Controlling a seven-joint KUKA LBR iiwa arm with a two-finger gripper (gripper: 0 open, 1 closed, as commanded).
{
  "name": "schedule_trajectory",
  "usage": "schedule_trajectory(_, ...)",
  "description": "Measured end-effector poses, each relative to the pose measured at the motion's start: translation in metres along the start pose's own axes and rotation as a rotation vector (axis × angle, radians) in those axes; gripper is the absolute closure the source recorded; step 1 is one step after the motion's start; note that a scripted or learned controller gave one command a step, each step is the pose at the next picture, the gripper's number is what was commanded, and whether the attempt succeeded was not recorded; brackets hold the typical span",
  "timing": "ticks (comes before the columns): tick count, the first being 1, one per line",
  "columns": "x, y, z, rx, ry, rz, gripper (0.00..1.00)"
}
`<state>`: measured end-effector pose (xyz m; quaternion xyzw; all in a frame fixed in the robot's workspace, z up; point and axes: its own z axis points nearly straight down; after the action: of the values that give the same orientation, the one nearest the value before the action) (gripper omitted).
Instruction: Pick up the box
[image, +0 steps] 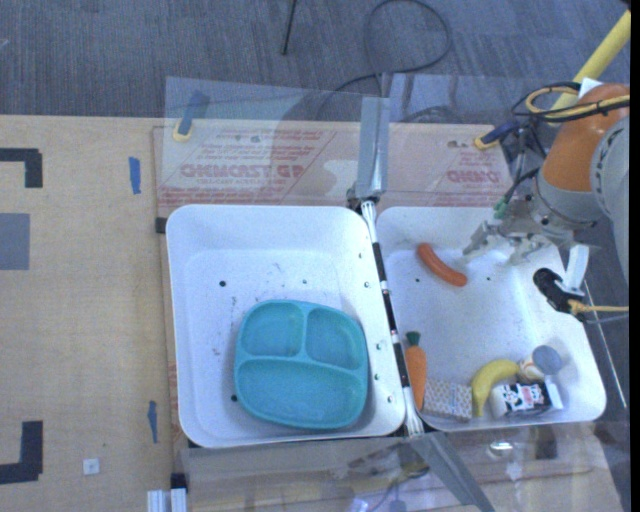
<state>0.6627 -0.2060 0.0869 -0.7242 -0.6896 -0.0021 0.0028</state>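
A small white and black box (526, 398) lies at the near right corner of the right bin (500, 310), pressed against a yellow banana (492, 380). My gripper (497, 246) hangs over the far right part of that bin, well away from the box. Its fingers are spread open with nothing between them. An orange band and grey wrist (580, 160) rise behind it.
In the right bin also lie a sausage (442, 265), a carrot (415, 368), a speckled grey packet (450, 401) and a small grey cap (546, 358). A teal divided plate (300, 366) sits in the left bin (200, 270). Cables trail at the right rim.
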Motion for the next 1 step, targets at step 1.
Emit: schedule_trajectory(1, 0.0007, 0.0022, -0.0122, -0.007, -0.009, -0.006, 1.00)
